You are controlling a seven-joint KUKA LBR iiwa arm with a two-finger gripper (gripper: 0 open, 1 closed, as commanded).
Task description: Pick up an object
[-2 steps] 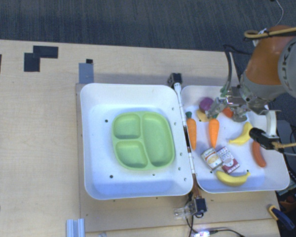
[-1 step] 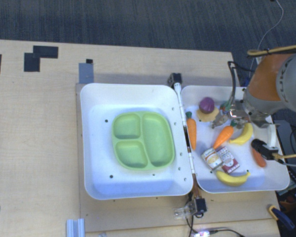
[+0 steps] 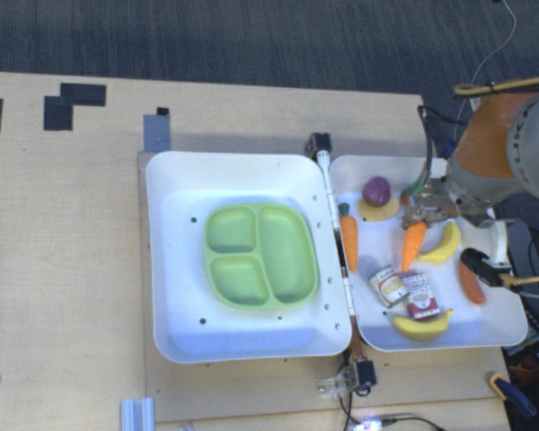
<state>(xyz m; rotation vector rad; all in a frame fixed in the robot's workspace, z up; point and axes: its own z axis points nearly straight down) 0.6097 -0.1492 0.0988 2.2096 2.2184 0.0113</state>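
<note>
A: Layout first; what is seen on the bench (image 3: 63, 268)?

B: Two shallow white bins are set side by side; the left bin (image 3: 175, 241) is occupied by a green divided tray (image 3: 260, 254) with three compartments, lying about in its middle; the right bin (image 3: 503, 326) is crowded with toy food.

A: Items in the right bin?

B: A purple round fruit (image 3: 375, 189) is seen near the back, resting on something yellow; a small carrot (image 3: 349, 238) is laid along the left wall, green top toward the back; a second carrot (image 3: 413, 244) is tilted near the centre, its thick end up under the tool; a banana (image 3: 442, 244) is just beside it on the right; a small can (image 3: 389, 285) and a red-and-white packet (image 3: 421, 296) are touching or nearly so; a second banana (image 3: 422, 325) is lying at the front, just below the packet; a red sausage-like piece (image 3: 472, 284) is near the right wall.

A: Arm and tool?

B: The grey arm with its orange band (image 3: 481, 142) is reached in from the right; the gripper (image 3: 421, 211) is positioned low over the back of the right bin, right at the top end of the centre carrot.

A: Clenched or released? Anything grasped?

B: Cannot be told; the tip is too small and cluttered; contact with the carrot cannot be confirmed either.
</note>
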